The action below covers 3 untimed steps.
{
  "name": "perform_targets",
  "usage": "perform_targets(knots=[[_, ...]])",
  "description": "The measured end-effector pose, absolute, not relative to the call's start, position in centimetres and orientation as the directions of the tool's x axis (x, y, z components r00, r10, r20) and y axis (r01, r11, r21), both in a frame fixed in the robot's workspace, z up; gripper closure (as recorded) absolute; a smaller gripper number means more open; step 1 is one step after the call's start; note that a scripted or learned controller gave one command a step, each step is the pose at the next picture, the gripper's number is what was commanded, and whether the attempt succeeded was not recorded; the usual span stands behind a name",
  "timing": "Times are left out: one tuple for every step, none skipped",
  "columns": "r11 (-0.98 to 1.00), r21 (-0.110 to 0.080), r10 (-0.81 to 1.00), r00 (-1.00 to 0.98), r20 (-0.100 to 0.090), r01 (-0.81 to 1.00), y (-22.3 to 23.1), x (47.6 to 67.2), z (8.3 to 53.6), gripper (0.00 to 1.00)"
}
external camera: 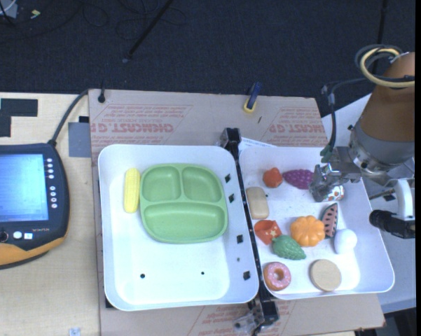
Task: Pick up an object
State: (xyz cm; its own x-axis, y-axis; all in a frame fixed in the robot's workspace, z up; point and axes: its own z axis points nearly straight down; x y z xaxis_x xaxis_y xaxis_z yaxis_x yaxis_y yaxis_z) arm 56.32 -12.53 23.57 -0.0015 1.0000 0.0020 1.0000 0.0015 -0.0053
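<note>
The fingers (327,190) hang over the upper right part of the right bin (378,275), pointing down; whether they are spread or pressed together cannot be told from this slant, and nothing is visibly pinched between them. Just to their left lies a purple bunch of grapes (298,178), and directly below them a watermelon slice (329,220) leans on its edge, very close to the tips, though contact is unclear.

Further out in the same bin: a small orange-red fruit (272,178) left of the grapes, a beige bread roll (257,203) by the bin's left wall, a red pepper (266,230), a green leafy piece (288,247) touching an orange pumpkin (307,231), a white egg (345,241) just right of the pumpkin and below the slice, a pink-frosted donut (277,276) and a round tan cookie (326,274) along the near edge.

The left bin (126,285) holds a green divided plate (183,203) with a yellow corn cob (131,190) lying just beside its left rim.

Both bins rest on cardboard on the counter (49,285). A teach pendant (24,201) with a lit screen sits well apart at the left. The grey arm (385,124) rises from the right.
</note>
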Motion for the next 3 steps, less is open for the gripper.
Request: perform_targets(knots=[[0.002, -0.006, 1.000, -0.002, 0.002, 1.000, -8.9, 53.2, 24.0, 1.00], [0.001, -0.006, 1.000, -0.001, 0.002, 1.000, -5.6, 50.1, 23.7, 1.00], [0.002, -0.005, 1.000, -0.002, 0.001, 1.000, -4.6, 49.2, 23.6, 1.00]])
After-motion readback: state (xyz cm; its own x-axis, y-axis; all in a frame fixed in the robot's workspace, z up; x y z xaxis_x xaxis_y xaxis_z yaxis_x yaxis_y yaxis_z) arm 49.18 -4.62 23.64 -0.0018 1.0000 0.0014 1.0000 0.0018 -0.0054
